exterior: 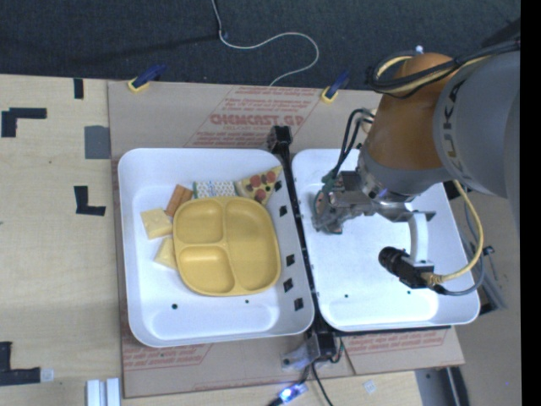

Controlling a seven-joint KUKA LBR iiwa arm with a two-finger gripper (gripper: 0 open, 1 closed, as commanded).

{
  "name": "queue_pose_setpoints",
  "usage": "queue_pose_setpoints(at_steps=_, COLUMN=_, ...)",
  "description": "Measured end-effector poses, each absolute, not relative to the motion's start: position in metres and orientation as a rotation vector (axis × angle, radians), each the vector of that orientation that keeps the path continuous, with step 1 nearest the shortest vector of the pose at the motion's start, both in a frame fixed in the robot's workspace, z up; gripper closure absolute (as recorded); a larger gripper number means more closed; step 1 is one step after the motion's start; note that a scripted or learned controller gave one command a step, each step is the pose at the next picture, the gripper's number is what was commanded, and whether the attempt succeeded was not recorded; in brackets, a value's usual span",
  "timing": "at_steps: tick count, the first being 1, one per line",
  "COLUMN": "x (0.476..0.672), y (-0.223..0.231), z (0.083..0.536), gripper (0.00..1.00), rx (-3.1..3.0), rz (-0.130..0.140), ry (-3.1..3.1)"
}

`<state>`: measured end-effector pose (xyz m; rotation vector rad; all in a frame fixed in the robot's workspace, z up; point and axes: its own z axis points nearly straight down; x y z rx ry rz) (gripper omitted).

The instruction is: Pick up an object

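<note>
The near rim of the left bin (211, 335) is seen to be bare white, and a broad strip of free floor lies between that rim and the yellow divided plate (226, 245), which takes up the middle of the bin. The plate's right edge is set close to the divider (296, 227) between the two bins, so little room is left on that side. To the plate's left, pale yellow blocks (157, 223) are tucked against and partly under its edge, with an orange-brown block (178, 199) just behind them. Along the plate's far edge a patterned piece (213, 189) and a small multicoloured item (262, 183) are crowded toward the far right corner (their exact shapes cannot be made out).

The right bin (380, 311) offers wide open floor near and centre. Over its left part, near the divider, the tool (331, 212) is held low; whether it is spread or pressed together cannot be told, and nothing is seen between its tips. The arm (439, 134) is reached in from the right, its orange band (414, 125) bent over the bin's far side. The tabletop (51, 227) lies around both bins.
</note>
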<state>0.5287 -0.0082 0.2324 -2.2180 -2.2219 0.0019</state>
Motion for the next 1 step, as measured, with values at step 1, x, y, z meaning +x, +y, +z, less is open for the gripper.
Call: queue_pose_setpoints(at_steps=1, x=0.5198, y=-0.0099, z=0.2274, gripper=1.0, rx=-2.219, rz=0.005, ry=-2.221)
